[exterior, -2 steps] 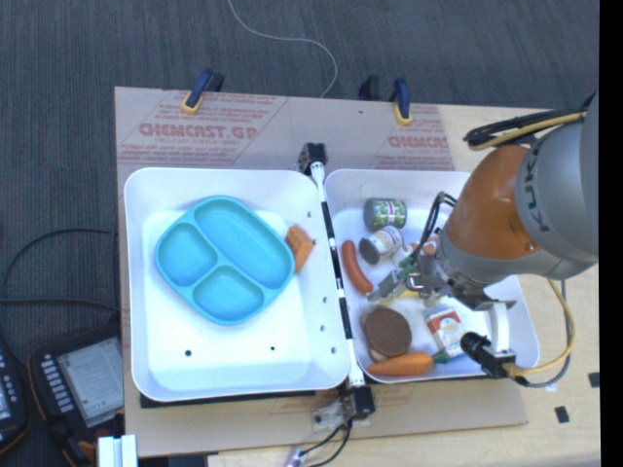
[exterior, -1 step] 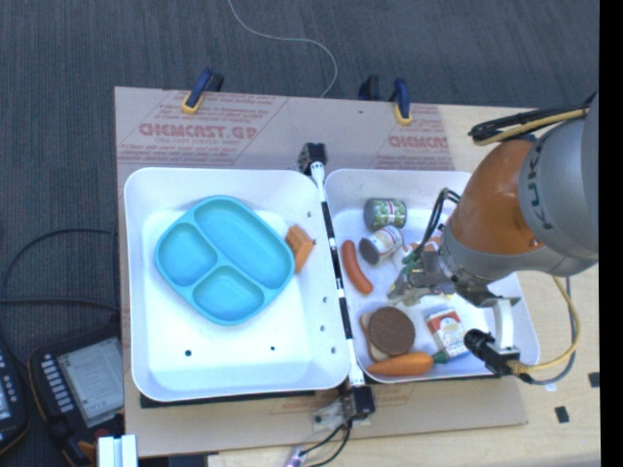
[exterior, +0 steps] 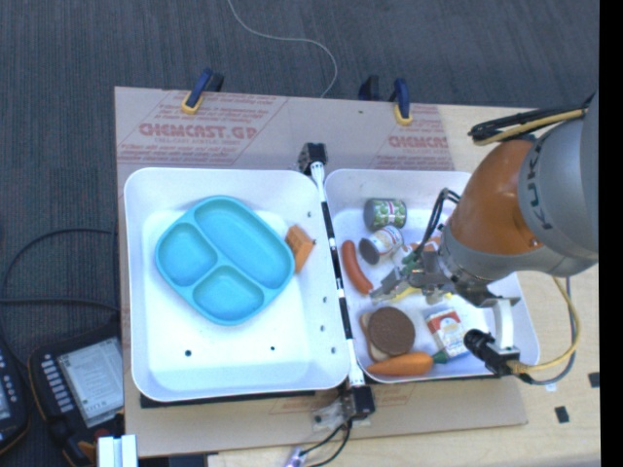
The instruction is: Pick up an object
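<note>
Fingers (exterior: 401, 278) low in right bin (exterior: 526, 343), spread or pinching: cannot tell. Nothing visibly held. Cookie (exterior: 390, 329) just below fingers, sausage (exterior: 356, 267) left, can (exterior: 385, 211) above, carrot (exterior: 399, 365) further below. Pick not done; grasp, lift left.

At the right of the frame the arm (exterior: 545, 197) is a bulky rounded grey shell with dark lettering, joined to a glossy orange band (exterior: 487, 202). Black cables loop along its wrist toward the metallic gripper (exterior: 414, 272), and a yellow-and-black cable runs over its top.
</note>
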### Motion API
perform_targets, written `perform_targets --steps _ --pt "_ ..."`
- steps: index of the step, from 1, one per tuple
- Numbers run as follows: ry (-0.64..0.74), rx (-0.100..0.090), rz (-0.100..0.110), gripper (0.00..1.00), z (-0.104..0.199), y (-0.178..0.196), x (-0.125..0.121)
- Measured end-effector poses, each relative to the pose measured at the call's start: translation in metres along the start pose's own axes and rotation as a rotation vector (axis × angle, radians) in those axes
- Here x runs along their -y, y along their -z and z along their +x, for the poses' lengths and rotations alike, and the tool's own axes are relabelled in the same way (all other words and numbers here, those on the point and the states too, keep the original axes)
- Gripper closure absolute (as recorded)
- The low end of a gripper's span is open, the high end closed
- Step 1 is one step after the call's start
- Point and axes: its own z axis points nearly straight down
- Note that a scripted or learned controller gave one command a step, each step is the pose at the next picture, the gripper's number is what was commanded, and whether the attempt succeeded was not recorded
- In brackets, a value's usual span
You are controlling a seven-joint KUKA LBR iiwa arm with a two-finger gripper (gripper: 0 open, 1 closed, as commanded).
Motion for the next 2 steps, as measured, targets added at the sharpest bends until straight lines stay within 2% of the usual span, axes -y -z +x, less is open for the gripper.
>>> perform_targets --steps 1,2 --pt "0.000 0.000 0.001 1.00 0.0002 0.0094 -0.0002" --pt "0.000 -0.001 0.001 0.00 0.0003 0.0093 -0.0001"
